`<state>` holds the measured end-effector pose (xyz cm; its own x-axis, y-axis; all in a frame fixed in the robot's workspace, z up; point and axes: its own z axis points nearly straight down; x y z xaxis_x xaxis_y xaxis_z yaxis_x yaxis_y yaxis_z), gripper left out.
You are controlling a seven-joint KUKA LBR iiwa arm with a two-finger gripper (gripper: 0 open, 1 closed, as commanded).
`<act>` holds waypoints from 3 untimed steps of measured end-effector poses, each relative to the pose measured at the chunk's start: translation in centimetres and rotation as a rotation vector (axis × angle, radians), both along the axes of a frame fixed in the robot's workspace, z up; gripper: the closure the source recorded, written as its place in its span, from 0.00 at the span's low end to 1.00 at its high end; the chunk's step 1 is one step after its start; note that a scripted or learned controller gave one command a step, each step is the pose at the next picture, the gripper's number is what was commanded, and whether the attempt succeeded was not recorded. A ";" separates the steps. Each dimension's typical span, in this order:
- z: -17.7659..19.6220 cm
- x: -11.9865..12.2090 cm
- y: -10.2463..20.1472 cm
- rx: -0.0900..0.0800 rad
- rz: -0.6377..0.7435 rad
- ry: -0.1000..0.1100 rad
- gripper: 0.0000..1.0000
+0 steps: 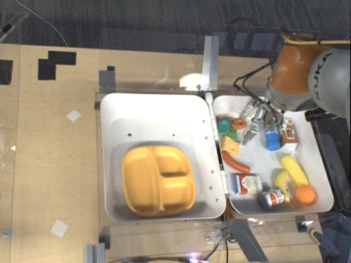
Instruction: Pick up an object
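While hand hovers, hotdog lies nearby.

- one fixed camera looks down at a slant from above the desk.
- it stands far enough back to take in both white bins whole.

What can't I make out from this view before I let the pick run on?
- Tool in the camera view: too small and blurred against the right bin's clutter to tell its state or whether it grips anything.
- Blue object: partly hidden by the tool, so contact is unclear.
- Carton and can: labels too small to read.
- Arm: cut off by the right edge.
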<state>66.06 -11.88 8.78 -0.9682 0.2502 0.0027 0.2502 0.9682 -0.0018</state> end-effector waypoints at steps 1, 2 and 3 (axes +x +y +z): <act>1.6 0.6 0.1 -0.002 0.000 -0.026 1.00; 1.4 0.3 0.1 0.001 0.000 -0.012 0.00; 0.0 0.3 1.7 0.000 0.246 -0.008 0.00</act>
<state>66.41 -10.14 8.80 -1.0000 0.0071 -0.0057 0.0071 1.0000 -0.0005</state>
